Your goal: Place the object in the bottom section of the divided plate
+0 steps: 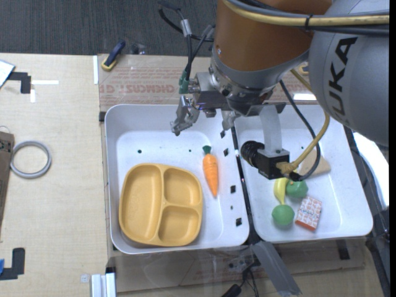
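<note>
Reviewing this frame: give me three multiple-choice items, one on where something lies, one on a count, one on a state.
1. Where does the orange toy carrot lie?
A. in the left white bin, right of the yellow divided plate
B. on the plate
C. in the right white bin

2. How many sections does the plate have?
A. two
B. three
C. four

3. What do the plate's sections hold?
A. the carrot
B. a green ball
C. nothing

Answers:
1. A, since the carrot rests on the bin floor beside the plate's right edge.
2. B, with one large section and two smaller ones.
3. C, as all sections show bare yellow.
</note>
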`<act>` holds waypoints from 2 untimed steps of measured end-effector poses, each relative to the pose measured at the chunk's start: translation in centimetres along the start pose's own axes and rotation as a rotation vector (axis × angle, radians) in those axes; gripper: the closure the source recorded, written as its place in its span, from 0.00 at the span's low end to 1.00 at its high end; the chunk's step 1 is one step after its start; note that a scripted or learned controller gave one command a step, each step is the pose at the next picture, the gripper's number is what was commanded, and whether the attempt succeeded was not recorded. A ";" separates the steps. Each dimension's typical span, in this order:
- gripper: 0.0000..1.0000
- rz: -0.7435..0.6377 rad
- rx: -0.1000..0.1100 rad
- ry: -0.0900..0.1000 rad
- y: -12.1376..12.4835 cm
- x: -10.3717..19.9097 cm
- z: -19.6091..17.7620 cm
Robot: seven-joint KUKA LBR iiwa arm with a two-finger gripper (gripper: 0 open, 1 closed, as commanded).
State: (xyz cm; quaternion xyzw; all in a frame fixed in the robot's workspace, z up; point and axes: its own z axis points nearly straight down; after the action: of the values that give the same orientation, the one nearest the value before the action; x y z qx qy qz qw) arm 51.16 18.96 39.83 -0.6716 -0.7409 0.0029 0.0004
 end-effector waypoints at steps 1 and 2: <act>0.00 0.000 0.000 0.000 0.0 0.0 0.0; 0.00 0.018 -0.002 0.001 -1.9 1.7 -3.3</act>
State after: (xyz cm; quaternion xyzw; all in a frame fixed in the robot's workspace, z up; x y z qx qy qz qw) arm 49.10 20.51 43.11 -0.6782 -0.7349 0.0018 -0.0002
